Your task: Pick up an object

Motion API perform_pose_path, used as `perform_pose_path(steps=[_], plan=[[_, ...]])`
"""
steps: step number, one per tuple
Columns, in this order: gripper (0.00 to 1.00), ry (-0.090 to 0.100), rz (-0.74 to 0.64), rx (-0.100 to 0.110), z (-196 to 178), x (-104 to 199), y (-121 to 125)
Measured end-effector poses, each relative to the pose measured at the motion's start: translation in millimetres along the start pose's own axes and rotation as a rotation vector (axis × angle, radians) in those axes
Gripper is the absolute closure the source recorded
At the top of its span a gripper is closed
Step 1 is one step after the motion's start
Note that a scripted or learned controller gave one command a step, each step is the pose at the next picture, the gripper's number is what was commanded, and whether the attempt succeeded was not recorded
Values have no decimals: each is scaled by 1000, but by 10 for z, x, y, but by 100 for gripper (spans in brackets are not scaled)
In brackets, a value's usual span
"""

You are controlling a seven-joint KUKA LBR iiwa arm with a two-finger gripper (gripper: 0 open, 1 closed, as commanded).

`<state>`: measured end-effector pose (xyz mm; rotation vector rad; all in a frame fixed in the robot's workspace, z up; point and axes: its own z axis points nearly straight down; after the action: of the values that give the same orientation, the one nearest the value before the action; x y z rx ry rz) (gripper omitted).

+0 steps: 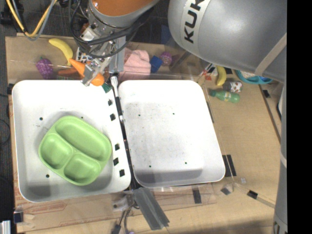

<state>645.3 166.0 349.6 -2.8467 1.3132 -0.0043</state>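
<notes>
At the far left you had a purple toy (44, 68) and a banana (62, 48) lying on the bench behind the bins, outside them. In the left bin (29, 96) sat the green divided plate (75, 149), flat on the floor, toward the front left, the one thing in a bin worth going for. Above that bin's back right corner hung the gripper (95, 77), close by the divider, with a small orange piece (99, 80) showing at its tip; you could not tell whether the jaws were apart or closed, nor whether that piece was gripped. I judged the step as early approach. Your next move called for travelling forward and left, over the plate's rim. The right bin (168, 130) lay to the right.
</notes>
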Motion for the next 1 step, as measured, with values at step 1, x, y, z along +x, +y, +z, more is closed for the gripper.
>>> perform_pose_path(steps=[1], plan=[[100,-1,360,-10,1247,-604,62]])
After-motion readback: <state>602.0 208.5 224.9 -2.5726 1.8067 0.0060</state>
